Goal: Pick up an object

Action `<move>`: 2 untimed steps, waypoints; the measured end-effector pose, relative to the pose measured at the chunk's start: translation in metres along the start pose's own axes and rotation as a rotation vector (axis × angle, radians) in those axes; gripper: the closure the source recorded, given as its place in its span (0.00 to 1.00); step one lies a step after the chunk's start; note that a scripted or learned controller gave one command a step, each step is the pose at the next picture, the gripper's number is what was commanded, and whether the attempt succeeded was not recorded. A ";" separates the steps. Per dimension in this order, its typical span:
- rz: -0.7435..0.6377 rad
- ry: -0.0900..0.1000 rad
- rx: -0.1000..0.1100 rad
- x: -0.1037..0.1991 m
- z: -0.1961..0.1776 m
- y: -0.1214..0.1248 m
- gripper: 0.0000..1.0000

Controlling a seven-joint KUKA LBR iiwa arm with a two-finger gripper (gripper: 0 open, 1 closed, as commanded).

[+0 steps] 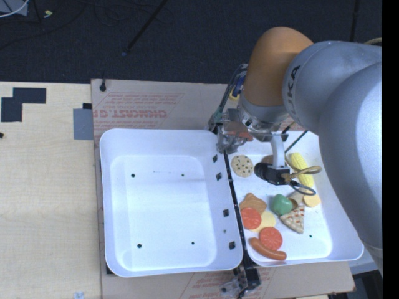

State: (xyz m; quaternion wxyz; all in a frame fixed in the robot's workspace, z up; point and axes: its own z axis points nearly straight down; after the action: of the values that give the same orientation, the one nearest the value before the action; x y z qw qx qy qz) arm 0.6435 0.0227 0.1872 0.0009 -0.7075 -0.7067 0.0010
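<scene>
While reaching in from the right, hangs with gripper [229, 141] over the top left corner of the right bin [340, 249], just beside the ridge where both bins touch. Impossible to tell whether clenched or released; nothing seen grasped. Just below the gripper and apart from it: cookie [242, 166], flat on the bin floor, nearest of the things to pick. Further right, near the top: corn [298, 161], tilted. Lower down, a loose cluster: bread [254, 201] touching tomato slice [251, 218]; just right of these, green pepper [282, 204], and beside it pizza slice [296, 220], point down. Nearer the bottom edge: second tomato slice [270, 237], and under it sausage [268, 251], lying at a slant close to the rim. All of these in the right bin, none lifted. To the left, touching along one side: left bin [107, 185], white and shallow. Above the gripper: orange band [277, 55] and the grey arm [336, 98], covering the right bin's upper right part.
</scene>
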 end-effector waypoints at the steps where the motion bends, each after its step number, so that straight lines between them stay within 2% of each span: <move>1: 0.000 0.000 0.000 -0.006 0.000 0.000 1.00; 2: 0.001 0.000 0.000 -0.015 0.000 0.000 1.00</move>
State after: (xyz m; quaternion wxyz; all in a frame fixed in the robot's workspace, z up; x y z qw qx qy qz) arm 0.6436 0.0077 0.1873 0.0010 -0.7077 -0.7065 0.0011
